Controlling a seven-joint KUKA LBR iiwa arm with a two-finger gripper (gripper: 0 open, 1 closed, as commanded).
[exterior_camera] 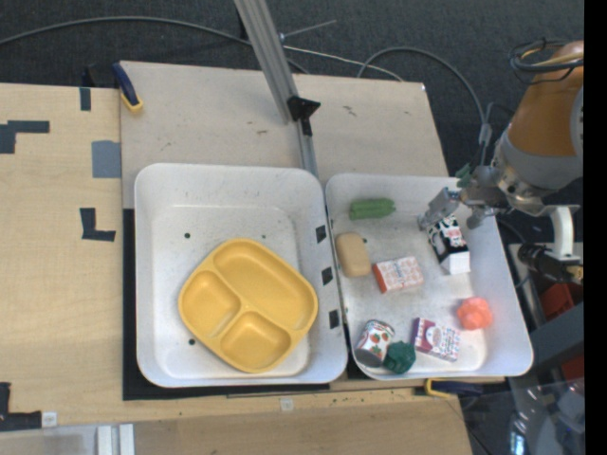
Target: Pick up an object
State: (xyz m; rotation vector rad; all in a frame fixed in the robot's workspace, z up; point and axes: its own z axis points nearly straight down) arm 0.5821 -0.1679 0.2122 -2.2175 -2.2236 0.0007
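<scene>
The arm reaches in from the right with its gripper [453,218] lowered over the right bin [507,349] of 2 on the worktop [209,112], fingers spread beside a black-and-white carton [451,245] lying near the bin's upper right.

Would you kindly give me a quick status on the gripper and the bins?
Gripper low over right bin, at black-and-white item. Grip not confirmed. Green item, tan block and red box lie nearby. Yellow tray in left bin.
</scene>
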